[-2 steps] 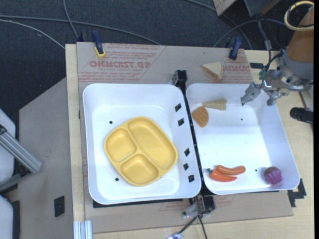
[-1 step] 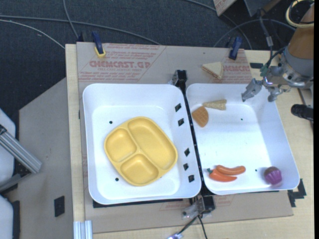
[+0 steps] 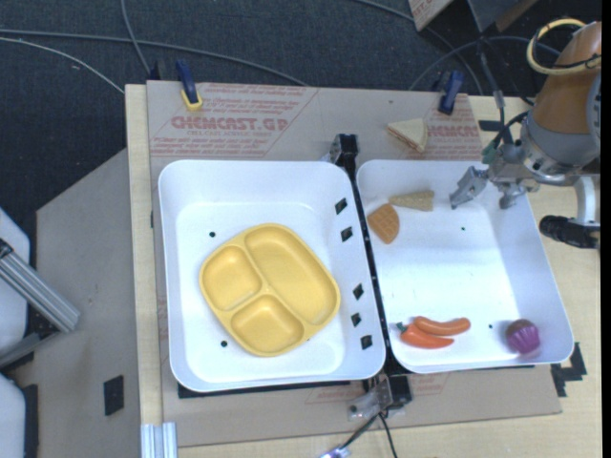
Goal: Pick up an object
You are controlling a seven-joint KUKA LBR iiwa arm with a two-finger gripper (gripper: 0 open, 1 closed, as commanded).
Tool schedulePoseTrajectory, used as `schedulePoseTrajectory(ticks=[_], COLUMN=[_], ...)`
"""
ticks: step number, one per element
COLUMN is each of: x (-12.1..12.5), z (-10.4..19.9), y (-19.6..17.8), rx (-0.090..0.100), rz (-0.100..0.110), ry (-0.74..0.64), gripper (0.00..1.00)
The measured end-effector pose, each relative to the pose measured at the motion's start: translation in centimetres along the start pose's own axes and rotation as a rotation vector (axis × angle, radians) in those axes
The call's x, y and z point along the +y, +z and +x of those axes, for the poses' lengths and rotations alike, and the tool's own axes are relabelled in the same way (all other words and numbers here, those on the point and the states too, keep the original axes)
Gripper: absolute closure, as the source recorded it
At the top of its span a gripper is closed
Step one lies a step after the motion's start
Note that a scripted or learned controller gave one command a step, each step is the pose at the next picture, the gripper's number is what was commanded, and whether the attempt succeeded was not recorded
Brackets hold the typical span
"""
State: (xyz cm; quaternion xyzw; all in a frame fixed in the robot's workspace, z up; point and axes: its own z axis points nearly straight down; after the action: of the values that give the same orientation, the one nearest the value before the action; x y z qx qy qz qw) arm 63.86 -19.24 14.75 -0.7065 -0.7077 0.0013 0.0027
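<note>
End effector [image 3: 487, 191], fingers spread, hovers over right bin's [image 3: 544, 265] far edge.

Grey arm [image 3: 558, 146], orange band [image 3: 570, 89]

A robotics lab or test cell. The desk [image 3: 258, 122] is a sheet of protective-papered board held by blue clamps [image 3: 189, 84], bearing two white bins [image 3: 181, 284] joined by black clips. Loose cables [image 3: 143, 27] trail over dark carpet [image 3: 57, 132]. A grey and orange industrial arm [image 3: 563, 93] reaches in, aluminium framing [image 3: 29, 280] stands at the left, and toy food [image 3: 434, 330] lies in one bin.
</note>
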Motion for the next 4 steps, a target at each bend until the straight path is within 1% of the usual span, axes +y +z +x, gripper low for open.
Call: schedulePoseTrajectory(ticks=[1, 2, 3, 4], x=[-0.9, -0.9, -0.8, -0.5], z=[0.2, 0.3, 0.3, 0.8], y=[4.8, 6.3, 5.0, 0.5], rx=[0.0, -0.001, -0.002, -0.003], rz=[0.001, -0.002, -0.007, -0.011], ry=[0.002, 0.001, 0.0, 0.001], gripper=[0.0, 0.0, 1.0, 1.0])
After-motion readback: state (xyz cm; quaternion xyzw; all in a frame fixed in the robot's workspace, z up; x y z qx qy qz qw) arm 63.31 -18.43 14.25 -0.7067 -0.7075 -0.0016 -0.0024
